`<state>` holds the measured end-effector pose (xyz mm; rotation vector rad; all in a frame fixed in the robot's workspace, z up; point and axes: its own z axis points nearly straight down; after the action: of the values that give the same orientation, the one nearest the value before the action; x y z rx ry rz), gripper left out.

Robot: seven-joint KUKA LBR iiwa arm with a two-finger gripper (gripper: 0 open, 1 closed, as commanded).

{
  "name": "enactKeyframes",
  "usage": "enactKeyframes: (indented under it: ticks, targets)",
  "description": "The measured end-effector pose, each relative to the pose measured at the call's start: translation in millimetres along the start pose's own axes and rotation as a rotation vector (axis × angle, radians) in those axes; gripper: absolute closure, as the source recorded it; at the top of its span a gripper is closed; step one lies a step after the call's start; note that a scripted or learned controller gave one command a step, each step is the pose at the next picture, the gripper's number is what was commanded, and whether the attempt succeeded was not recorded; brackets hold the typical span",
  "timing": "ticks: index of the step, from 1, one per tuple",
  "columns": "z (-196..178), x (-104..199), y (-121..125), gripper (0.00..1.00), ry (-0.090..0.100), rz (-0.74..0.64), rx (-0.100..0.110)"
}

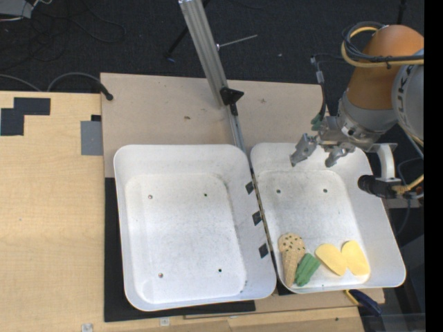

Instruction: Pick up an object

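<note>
The gripper point(317, 152) is seen over the back part of the right bin point(377, 206), on the end of the grey arm point(377, 95) w/ the orange band. Its two fingers point(301, 151) are spread apart, pointing down, and nothing is held betw. them. The jaws are open wide.

All the toys are found well apart from the jaws, at the near end of the same bin. An ice-cream cone toy point(291, 251) w/ a speckled top is laid closest to the middle wall. A green pea pod toy point(306, 270) is leaned against the cone, touching it, on the side away from the wall. Two yellow pieces point(344, 258) are placed just beside the green one, side by side and touching each other, further from the wall.

The left bin point(131, 185) is seen on the other side of the jaws, past the middle wall. A long metal bar point(208, 54) is slanted behind the bins, away from the jaws.
</note>
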<state>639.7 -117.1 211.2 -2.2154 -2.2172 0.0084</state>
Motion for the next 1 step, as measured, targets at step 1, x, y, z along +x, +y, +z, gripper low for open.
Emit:
enactKeyframes:
  ticks: [1]
  targets:
    - [45.5,2.6,5.0,0.0,0.0,-0.001,-0.001]
